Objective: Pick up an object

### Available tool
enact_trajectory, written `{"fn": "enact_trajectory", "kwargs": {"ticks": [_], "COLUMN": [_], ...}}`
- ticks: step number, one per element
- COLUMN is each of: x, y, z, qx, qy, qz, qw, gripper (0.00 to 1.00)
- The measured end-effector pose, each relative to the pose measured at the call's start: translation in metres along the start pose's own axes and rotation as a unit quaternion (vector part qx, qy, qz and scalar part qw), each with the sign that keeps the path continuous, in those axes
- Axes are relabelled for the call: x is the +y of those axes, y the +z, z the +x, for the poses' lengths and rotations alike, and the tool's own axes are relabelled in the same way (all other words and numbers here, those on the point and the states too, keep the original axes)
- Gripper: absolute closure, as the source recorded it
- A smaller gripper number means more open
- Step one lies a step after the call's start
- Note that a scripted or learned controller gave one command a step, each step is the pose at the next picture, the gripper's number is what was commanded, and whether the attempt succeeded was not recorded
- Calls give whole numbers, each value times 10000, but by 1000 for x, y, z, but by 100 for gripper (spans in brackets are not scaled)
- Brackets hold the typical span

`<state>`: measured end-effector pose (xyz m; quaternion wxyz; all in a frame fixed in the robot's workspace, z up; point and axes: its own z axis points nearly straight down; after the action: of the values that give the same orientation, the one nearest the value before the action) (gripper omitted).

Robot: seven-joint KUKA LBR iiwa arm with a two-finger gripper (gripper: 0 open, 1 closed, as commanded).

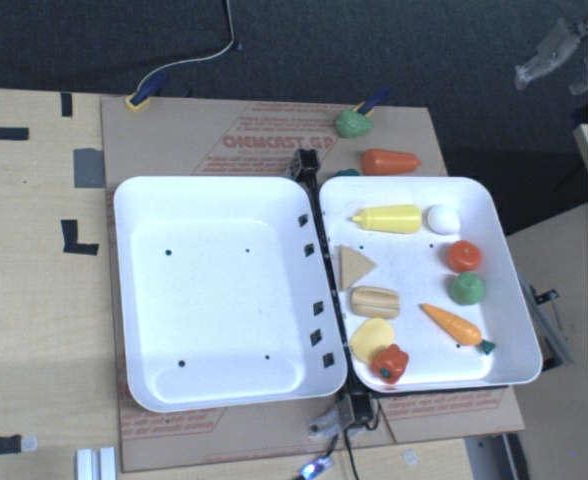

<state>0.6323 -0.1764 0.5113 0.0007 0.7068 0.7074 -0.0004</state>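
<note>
The right bin (504, 268) holds several toy foods: a yellow corn cob (386, 218), a white egg (442, 218), a red tomato (464, 256), a green ball (467, 288), an orange carrot (454, 325), a tan wedge (354, 266), a bread roll (374, 301), a yellow piece (372, 336) and a red pepper (390, 364). A blurred grey shape, my gripper (551, 53), hangs at the top right, beyond the bin's far right corner and well apart from every object.
The left bin (134, 268) adjoins the right one along a black hinge strip (319, 268). On the cardboard behind the bins lie a green toy (353, 122) and a red-orange toy (389, 162). A cable (189, 63) runs across the dark cloth at the back.
</note>
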Motion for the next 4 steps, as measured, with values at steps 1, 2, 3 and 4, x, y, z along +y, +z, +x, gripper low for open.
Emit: {"fn": "enact_trajectory", "kwargs": {"ticks": [1,2,3,4], "x": [-34,-51,-21,-12], "y": [-25,110,-32,78], "z": [25,100,117,112], "qx": [9,26,0,7], "qy": [-11,-33,-22,5], "qz": [-3,78,-79,58], "qw": [10000,10000,10000,10000], "gripper": [0,0,0,0]}}
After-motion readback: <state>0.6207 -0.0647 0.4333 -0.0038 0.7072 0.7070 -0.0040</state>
